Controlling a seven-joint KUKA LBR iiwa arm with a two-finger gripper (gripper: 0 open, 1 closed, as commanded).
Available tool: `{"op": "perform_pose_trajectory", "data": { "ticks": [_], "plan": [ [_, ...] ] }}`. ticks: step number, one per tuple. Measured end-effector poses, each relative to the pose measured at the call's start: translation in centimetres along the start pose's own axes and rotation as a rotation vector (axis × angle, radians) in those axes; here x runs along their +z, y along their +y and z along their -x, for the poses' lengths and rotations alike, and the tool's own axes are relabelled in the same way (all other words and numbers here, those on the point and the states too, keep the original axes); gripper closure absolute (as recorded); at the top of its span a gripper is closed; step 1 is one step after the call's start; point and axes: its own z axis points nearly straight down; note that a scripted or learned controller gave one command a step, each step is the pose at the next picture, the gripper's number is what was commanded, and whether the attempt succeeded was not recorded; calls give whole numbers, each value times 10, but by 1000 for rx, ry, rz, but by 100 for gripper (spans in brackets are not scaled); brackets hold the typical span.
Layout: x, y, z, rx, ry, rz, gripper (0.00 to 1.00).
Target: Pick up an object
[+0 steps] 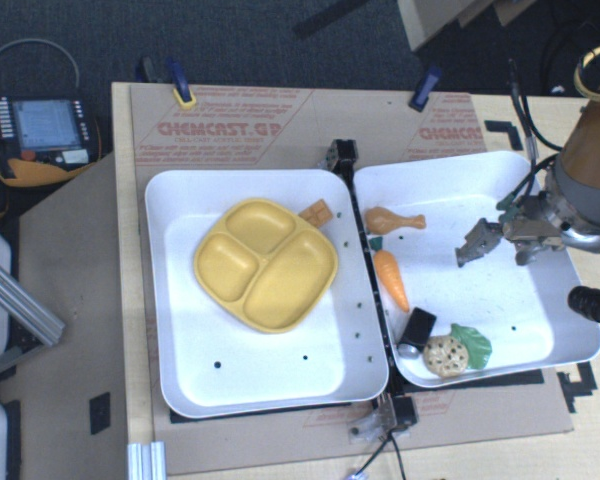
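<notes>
Claw parked over the right bin, nothing picked up yet

The dark metal two-finger claw [498, 240] is seen spread wide and holding nothing above bare white plastic in the shallow right bin [500, 173], well apart from the toys bunched along that bin's left side: a glossy tan drumstick [394, 220], a smooth orange carrot [390, 279], a small black block [417, 325] and a speckled cookie [442, 354] against a crinkly green leaf [473, 343]. A matte yellow three-compartment plate [267, 264] is left in the left bin [180, 298], probably just as clutter.

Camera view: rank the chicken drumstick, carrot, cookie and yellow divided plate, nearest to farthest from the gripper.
From the gripper:
1. Chicken drumstick, right bin, upper left.
2. Carrot, by the divider; close to the cookie, at the near edge, too close to call.
3. Yellow divided plate, left bin.
</notes>
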Motion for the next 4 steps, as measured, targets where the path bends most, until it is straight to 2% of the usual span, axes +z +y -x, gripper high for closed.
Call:
{"op": "perform_pose_trajectory", "data": {
  "ticks": [1,2,4],
  "plan": [
    [-6,2,0,-3,-2,12,0],
    [50,-5,7,0,0,4,0],
    [145,-8,-6,-2,0,6,0]
  ]
}}
